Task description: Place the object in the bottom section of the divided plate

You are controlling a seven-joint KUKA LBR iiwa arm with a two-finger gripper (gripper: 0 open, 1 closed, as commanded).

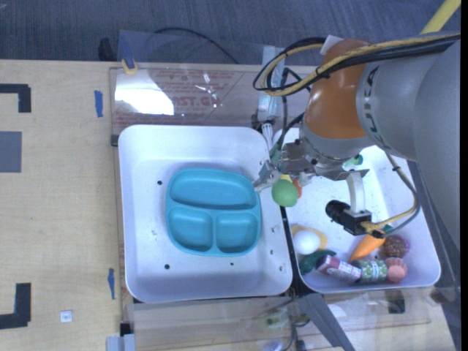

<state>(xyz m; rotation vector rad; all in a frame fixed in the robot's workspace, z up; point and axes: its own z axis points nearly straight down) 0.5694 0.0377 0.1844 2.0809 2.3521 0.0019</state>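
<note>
I see the hand [281, 178] at mid-frame gripping a small round green fruit-like ball [284, 193] over the rim between the bins, just right of the light blue three-section plastic plate [213, 210] in the left white bin [139, 218]. No writing is legible to me.

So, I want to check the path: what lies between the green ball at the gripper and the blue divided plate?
In the camera view, between the green ball and the blue divided plate lies a bare strip of the left white bin and its right rim.
</note>
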